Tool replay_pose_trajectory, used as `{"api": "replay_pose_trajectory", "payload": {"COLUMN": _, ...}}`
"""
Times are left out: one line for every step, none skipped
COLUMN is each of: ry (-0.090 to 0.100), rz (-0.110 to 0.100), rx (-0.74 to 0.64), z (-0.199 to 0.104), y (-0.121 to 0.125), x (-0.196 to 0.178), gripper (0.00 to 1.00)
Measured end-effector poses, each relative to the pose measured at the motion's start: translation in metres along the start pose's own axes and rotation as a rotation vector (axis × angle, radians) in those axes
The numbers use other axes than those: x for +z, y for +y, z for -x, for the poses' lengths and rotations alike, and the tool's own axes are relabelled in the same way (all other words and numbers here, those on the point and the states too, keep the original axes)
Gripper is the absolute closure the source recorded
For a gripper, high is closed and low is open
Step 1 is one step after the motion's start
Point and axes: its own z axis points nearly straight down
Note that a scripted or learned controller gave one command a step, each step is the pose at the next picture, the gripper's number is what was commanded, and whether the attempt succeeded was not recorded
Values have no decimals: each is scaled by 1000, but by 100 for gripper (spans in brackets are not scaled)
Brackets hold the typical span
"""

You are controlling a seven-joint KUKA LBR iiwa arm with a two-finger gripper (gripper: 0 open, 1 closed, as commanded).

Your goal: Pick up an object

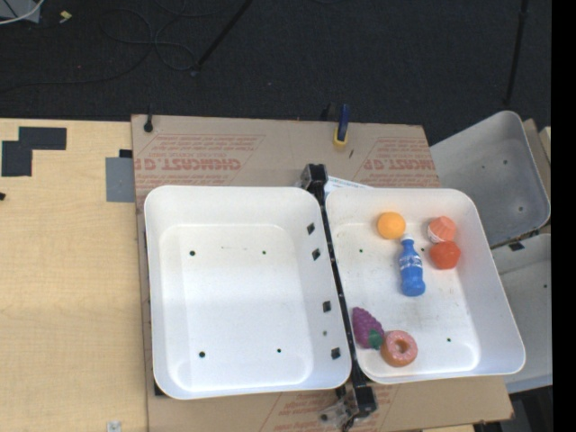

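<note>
The right bin (490, 286) holds several small objects. An orange ball (391, 225) lies near its back. A blue bottle (410, 267) lies just in front of the ball. A red ball (445, 256) sits to the right of the bottle, touching a pink and white piece (441, 229) behind it. Purple grapes (365, 326) rest near the front left corner, beside a glazed donut (399, 348).
The left bin (171, 277) sits beside the right one, joined by a black clamp strip (326, 277). Both bins rest on a cardboard sheet (234, 156) over the wooden bench. A grey metal plate (499, 174) lies at the right. A blue and yellow clamp (342, 126) stands at the cardboard's back edge.
</note>
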Motion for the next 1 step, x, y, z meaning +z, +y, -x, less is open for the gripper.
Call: {"api": "replay_pose_trajectory", "payload": {"ry": -2, "rz": 2, "rx": -4, "z": -1, "y": 11, "x": 0, "gripper": 100}}
